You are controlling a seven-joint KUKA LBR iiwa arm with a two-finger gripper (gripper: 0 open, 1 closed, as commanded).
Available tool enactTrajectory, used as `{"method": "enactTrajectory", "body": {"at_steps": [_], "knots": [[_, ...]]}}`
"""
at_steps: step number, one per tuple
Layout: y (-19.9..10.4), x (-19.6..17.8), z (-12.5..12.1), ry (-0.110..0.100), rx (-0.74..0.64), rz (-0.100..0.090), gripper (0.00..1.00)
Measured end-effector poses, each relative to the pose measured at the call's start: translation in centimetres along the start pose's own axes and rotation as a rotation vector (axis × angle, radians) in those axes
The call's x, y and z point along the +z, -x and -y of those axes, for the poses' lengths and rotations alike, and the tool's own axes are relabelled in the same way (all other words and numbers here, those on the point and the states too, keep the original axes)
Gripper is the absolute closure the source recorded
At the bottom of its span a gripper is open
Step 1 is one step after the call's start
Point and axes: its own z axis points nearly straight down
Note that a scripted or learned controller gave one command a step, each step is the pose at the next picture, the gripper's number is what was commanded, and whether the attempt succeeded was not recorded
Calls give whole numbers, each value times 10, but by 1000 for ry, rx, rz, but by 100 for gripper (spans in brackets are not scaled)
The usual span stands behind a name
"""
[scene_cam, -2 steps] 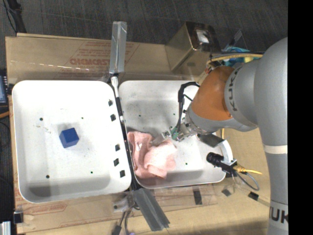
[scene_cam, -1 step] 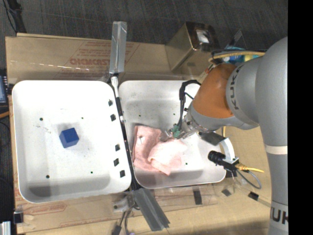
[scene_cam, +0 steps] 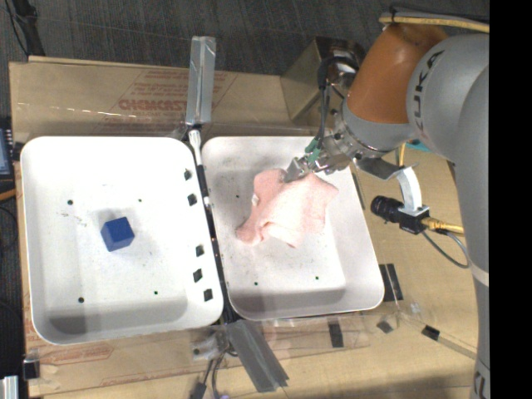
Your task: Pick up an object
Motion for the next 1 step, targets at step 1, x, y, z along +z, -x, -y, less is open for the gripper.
{"method": "enactTrajectory", "body": {"at_steps": [1], "knots": [[27, 15, -57, -1, -194, 0, 100]]}}
